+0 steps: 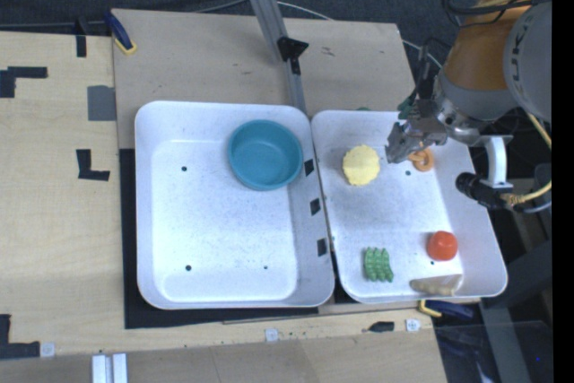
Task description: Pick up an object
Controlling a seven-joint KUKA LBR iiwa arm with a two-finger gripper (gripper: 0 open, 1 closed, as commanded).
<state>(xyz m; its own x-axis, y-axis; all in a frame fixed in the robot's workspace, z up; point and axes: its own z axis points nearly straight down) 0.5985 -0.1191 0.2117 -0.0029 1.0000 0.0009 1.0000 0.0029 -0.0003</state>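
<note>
Nearest the lens, at the bottom rim of the right bin [475, 220], a pale beige wedge-shaped object [437, 284] rests in the corner. Just above it sits a red ball [441, 245], and to its left a green ridged toy [378, 265]. Higher in the same bin a yellow rounded object [360, 165] lies near the divide between the bins. Just beside it to the right, the tool [404, 145] hangs low over the upper part of the bin, and a small orange object [421, 161] lies right against its lower right side. Whether that orange object is in the tool's grip, and how far the tool is open, I cannot tell. A blue bowl [265, 154] stands upright in the upper right part of the left bin [179, 229]. Both bins rest on the tan worktop [179, 49].
</note>
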